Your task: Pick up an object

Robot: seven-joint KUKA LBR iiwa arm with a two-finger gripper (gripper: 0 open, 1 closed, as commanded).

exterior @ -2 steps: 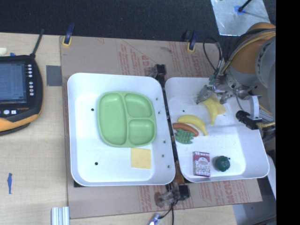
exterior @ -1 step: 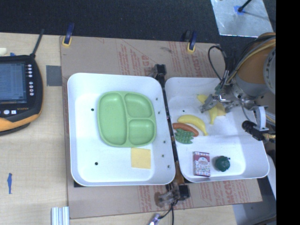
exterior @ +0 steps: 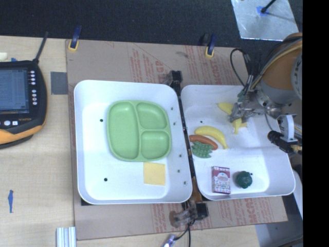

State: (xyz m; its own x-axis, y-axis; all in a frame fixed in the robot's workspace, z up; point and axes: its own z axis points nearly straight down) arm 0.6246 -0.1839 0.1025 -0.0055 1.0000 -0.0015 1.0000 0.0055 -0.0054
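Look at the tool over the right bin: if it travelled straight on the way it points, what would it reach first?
Most likely the yellow piece directly beneath the tool, which points down into the right bin. Depth is hard to judge from this slanted view, so it may already be touching.

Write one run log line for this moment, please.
pincer: over yellow piece, right bin | grasp: unclear | banana: untouched | left bin: green tray
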